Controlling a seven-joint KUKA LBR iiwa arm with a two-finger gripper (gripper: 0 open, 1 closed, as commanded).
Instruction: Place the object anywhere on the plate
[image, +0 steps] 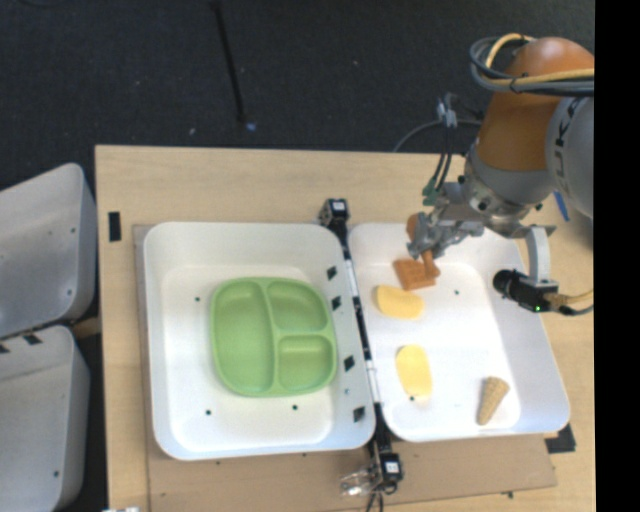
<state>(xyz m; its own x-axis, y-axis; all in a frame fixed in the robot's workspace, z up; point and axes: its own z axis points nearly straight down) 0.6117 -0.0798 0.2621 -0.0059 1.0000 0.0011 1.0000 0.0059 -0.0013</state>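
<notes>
the gripper (428, 255) is down in the upper left part of the right-hand bin (520, 400), and right under its tip sits the orange-brown block (414, 273). the tip overlaps the block's upper right corner, so they look like they're touching, but from this slanted overhead angle i honestly can't tell how far apart the fingers are or whether the block is actually between them. so i won't call it a hold.

the block itself is in the top left area of the right bin, just above a pale yellow piece (399, 302). a second yellow piece (414, 371) lies lower down near the middle of that bin, and a tan cone-shaped thing (491, 400) is toward the lower right, well apart from the gripper.

the green plate (272, 335) with its three compartments is in the middle of the left-hand bin (170, 420), well apart from the block, other side of the divider between the bins.

arm-wise, it comes in from the upper right of the frame, the orange band (520, 110) sitting up high and the grey wrist angling down and to the left toward the bin. cables loop around it, and a small black part (522, 288) hangs off to the right of the wrist.

no labels or writing i can actually read anywhere.
</notes>
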